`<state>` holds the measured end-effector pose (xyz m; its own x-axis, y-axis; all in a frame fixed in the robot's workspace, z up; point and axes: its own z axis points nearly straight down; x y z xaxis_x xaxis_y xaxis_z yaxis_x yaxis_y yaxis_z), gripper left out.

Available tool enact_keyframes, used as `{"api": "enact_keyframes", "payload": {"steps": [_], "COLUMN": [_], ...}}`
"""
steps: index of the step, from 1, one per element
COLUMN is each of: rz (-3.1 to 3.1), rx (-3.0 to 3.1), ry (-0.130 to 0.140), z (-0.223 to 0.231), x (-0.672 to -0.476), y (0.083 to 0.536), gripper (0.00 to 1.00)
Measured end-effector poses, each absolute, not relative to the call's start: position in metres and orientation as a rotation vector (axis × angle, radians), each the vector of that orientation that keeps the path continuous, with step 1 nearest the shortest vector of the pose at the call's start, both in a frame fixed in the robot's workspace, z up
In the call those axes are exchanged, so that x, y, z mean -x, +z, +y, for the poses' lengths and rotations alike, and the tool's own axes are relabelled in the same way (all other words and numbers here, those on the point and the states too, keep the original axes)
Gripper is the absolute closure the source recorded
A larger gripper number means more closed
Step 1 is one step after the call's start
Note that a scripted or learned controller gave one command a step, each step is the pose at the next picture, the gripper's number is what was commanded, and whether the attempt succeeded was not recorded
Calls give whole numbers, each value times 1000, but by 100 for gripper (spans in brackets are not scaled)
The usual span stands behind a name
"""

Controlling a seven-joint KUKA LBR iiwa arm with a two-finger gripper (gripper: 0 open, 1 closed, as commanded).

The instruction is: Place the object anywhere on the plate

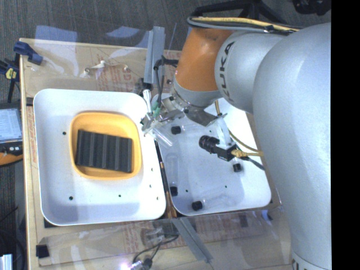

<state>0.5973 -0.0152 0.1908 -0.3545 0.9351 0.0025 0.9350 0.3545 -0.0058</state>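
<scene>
A yellow plate [104, 121] with rounded corners lies in the left white bin [56, 196]. A dark grey ridged block [104, 151] rests on its middle. My gripper [152, 118] hangs over the seam between the two bins, just off the plate's upper right corner. A small green and clear bit [161, 113] shows at the gripper's tip, but I cannot make out what it is or whether it is held. The orange band and grey arm cover the upper part of the right bin.
The right bin [225, 190] holds a few small black pieces [197, 205], one [176, 130] close below the gripper. A black cylinder with a cable [212, 144] hangs off the arm. A grey bar [153, 52] stands behind the bins.
</scene>
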Motion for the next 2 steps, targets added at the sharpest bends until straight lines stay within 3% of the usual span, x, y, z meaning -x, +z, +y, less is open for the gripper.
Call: {"api": "enact_keyframes", "payload": {"steps": [1,2], "rz": [-2656,-2656], "rx": [1665,1666], "ry": [7,7], "z": [18,17], "x": [-590,-590], "y": [190,190], "gripper": [100,0]}}
